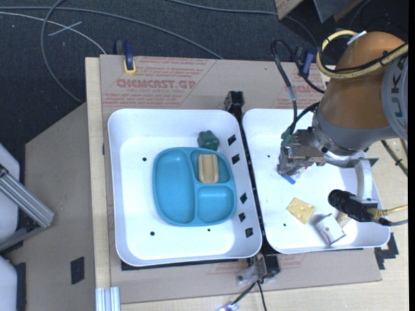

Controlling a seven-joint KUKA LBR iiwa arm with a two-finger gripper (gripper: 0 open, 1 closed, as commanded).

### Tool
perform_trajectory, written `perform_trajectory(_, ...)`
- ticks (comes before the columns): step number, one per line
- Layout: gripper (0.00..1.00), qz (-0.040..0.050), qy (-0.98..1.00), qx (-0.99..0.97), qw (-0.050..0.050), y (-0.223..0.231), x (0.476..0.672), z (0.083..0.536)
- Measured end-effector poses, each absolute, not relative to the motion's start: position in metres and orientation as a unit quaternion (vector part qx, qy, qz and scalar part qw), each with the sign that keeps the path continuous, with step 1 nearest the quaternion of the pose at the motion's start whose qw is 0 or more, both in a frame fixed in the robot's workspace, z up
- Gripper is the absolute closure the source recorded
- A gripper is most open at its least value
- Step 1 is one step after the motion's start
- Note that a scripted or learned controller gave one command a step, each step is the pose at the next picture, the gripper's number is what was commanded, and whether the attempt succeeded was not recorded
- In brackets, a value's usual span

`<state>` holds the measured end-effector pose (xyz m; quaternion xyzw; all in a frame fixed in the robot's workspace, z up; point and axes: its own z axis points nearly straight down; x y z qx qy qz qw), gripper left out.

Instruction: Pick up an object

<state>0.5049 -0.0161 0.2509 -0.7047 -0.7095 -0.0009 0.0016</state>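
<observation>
Nearest, a white block (329, 229) lies by the right bin's (262, 173) front edge. Gripper (288, 167) hovers mid-bin; grip unclear. Next: descend on something, perhaps the yellow piece (300, 210).

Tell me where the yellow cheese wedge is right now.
In the camera view, the yellow cheese wedge lies in the right bin, toward its near edge, below the claw and beside the small white block.

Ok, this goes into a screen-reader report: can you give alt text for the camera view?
A grey robot arm's gripper hangs low over the right white bin, near a small blue piece, a yellow cheese-like wedge and a small white block. The left white bin holds a blue divided plastic tray.
</observation>
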Motion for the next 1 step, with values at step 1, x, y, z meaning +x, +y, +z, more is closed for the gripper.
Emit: perform_trajectory(1, 1.00, -0.0009, -0.710, -0.705, 0.001, 0.0463, 0.5141, 0.2474)
